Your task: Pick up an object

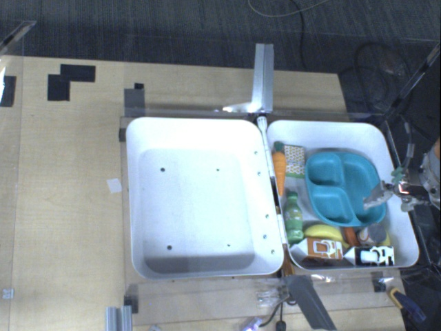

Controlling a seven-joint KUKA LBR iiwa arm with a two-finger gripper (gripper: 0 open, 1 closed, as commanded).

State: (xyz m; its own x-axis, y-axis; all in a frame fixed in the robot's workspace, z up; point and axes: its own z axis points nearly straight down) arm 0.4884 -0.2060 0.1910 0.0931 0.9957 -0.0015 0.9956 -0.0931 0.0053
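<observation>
Toward the right edge of the frame, the gripper (383,197) reaches in over the right bin (386,147), its metal tip just over the right rim of the blue divided tray (341,185). Whether its jaws are released or clenched cannot be told at this size, and nothing is visible between them.

Two shallow white bins sit side by side in the middle of the frame. The left bin (200,198) shows only its bare floor, while every candidate for the pick lies in the right one. One blue tray with three compartments takes up the upper middle of that bin, tilted as if propped on the things around it. Along the bin's left wall lie one orange carrot-like piece (278,165), one checkered packet (294,160) just beside it, and one green bottle (294,216) lower down. Along the lower wall sit one yellow banana (324,232), one brown packet (324,249) and one black-and-white item (372,256).

The smaller things seem crowded to the walls because the tray claims the middle. Judging by the gripper's place at the tray's rim, the tray is likely the target, and a thin rim is an awkward hold.
</observation>
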